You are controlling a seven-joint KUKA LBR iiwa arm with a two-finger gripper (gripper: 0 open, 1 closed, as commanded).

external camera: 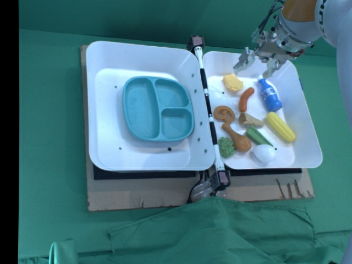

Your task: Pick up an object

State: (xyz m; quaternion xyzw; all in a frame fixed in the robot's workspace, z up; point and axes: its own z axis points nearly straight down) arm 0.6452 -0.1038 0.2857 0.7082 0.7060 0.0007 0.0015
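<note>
My gripper [257, 64] hangs open over the far part of the right bin [306, 130], with nothing between its fingers. Just below it lie a yellow-orange toy piece [233, 82], a red-orange sausage [247, 98] and a blue bottle [269, 94]. Further forward in the same bin are a pretzel [224, 113], a drumstick [237, 138], a brown wedge [250, 120], a green vegetable [257, 135], a corn cob [280, 126], broccoli [226, 147] and a white egg [264, 154].
The left bin [110, 59] holds a teal divided plate [158, 108]. A black-and-white divider bar [208, 108] runs between the bins. Green cloth [220, 232] is bunched at the bench's front edge.
</note>
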